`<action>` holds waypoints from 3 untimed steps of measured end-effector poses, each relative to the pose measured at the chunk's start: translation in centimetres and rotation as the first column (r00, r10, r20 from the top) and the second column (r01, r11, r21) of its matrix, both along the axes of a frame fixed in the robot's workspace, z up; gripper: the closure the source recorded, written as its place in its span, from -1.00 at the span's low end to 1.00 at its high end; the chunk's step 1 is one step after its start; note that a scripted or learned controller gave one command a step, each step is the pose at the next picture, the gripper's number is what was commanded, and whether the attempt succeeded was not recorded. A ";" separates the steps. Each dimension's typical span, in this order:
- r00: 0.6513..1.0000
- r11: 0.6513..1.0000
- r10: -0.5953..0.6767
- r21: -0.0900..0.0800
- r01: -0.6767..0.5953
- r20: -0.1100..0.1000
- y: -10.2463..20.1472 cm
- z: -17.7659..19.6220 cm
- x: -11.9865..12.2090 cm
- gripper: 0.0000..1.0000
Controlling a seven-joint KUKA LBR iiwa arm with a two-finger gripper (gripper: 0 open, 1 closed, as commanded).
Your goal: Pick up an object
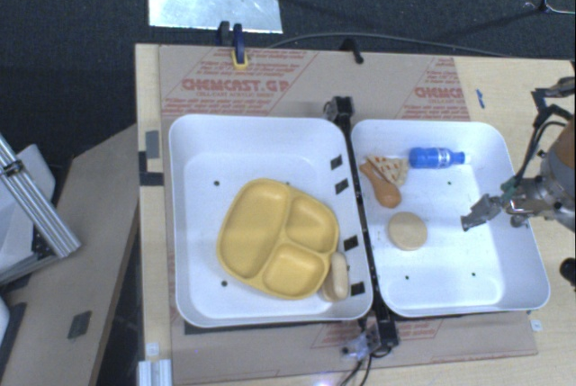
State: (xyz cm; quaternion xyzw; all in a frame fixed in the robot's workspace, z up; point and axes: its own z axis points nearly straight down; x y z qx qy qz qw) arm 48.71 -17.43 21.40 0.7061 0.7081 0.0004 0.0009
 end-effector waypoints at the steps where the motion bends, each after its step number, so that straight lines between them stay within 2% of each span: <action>1: 1.000 1.000 -0.001 0.002 0.001 -0.005 -0.1 -6.2 0.4 -1.00; 2: 1.000 1.000 -0.001 0.002 0.001 -0.003 0.3 -10.4 0.8 -1.00; 3: 1.000 1.000 -0.002 0.002 0.002 -0.003 0.3 -13.1 0.8 -1.00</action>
